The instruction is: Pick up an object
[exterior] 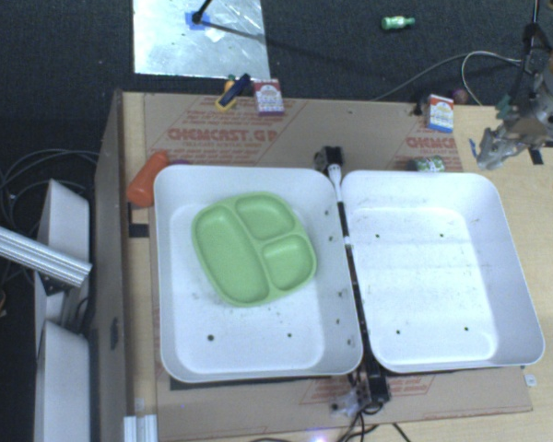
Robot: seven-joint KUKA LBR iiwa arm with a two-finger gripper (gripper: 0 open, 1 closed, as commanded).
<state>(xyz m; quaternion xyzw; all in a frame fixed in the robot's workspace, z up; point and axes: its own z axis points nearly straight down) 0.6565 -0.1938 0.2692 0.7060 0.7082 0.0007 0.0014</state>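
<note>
A light green plate (253, 247) with three compartments lies flat in the left white bin (180, 339). The right white bin (511, 339) sits beside it, its floor speckled with dark marks. My gripper (491, 150) hangs at the far right, just beyond the right bin's back right corner and outside the bin, well away from the plate. Nothing is visible in it.
An orange object (147, 178) lies by the left bin's back left corner. Two small red and white boxes (269, 97) (440, 113), a yellow and blue item (232, 90) and a small green item (430, 164) rest on the board behind the bins. Cables cross the floor beyond.
</note>
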